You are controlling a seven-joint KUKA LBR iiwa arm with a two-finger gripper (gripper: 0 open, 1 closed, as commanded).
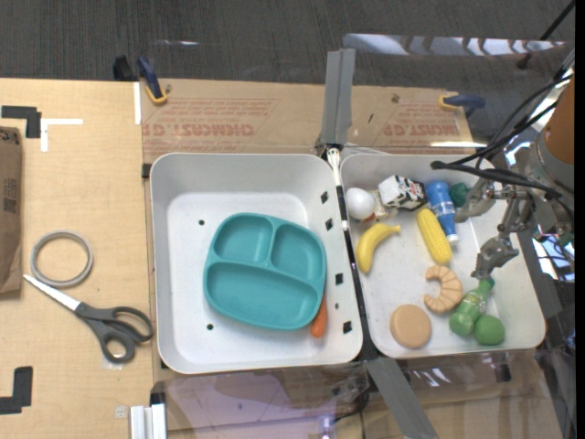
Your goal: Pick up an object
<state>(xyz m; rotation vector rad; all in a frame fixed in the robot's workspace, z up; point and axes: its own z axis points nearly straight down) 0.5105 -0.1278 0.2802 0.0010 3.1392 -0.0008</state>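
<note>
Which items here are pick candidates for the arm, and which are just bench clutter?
Pick candidates, right bin: banana, corn, croissant, egg, blue bottle, green bottle, round bun. Gripper hangs above the green bottle.

Bench clutter: scissors, tape roll, clamps.

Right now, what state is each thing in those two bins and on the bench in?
Teal plate: flat in the left bin, nothing on it.
Carrot: in the left bin, partly under the plate's edge.
Banana: lying in the right bin.
Corn: lying flat.
Croissant: lying flat.
Blue bottle: on its side.
Scissors: closed, on the bench.
Tape roll: flat on the bench.
Gripper: low over the right bin, holding nothing.
</note>
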